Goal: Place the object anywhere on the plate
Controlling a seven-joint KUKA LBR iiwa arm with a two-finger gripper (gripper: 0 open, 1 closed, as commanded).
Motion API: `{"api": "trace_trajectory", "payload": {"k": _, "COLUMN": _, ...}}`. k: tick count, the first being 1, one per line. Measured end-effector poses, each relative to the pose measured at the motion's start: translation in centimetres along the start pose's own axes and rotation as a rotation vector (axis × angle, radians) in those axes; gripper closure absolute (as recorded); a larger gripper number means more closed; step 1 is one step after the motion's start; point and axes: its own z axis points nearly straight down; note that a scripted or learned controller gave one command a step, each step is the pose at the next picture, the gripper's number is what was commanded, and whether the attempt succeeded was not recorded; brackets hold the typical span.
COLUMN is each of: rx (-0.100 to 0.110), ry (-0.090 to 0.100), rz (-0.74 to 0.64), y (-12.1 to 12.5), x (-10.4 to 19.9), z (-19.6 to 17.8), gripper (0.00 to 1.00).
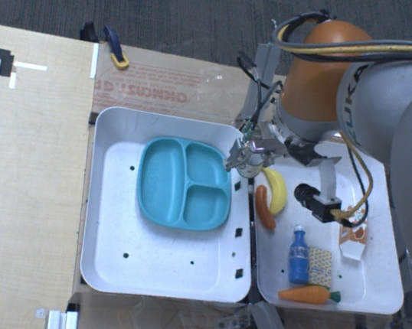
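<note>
Tool (242, 160) above bin divider, plate (185, 184) just to the left
Finger state impossible to tell; banana (275, 190) just right, long axis running top to bottom

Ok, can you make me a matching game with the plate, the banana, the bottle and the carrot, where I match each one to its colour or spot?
Things:
1. plate
2. banana
3. bottle
4. carrot

Clues:
A. orange, lying at the near edge of the right bin
B. turquoise, with three compartments, in the left bin
C. yellow, just below the gripper
D. blue, with a red cap, beside a woven pad

Pairs: 1-B, 2-C, 3-D, 4-A
</note>
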Motion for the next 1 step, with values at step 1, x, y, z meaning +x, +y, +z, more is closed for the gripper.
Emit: {"api": "trace_trajectory", "payload": {"k": 1, "rx": 0.0, "ry": 0.0, "rz": 0.002, "y": -0.02, "x": -0.09, "z": 0.0, "gripper": 0.0}}
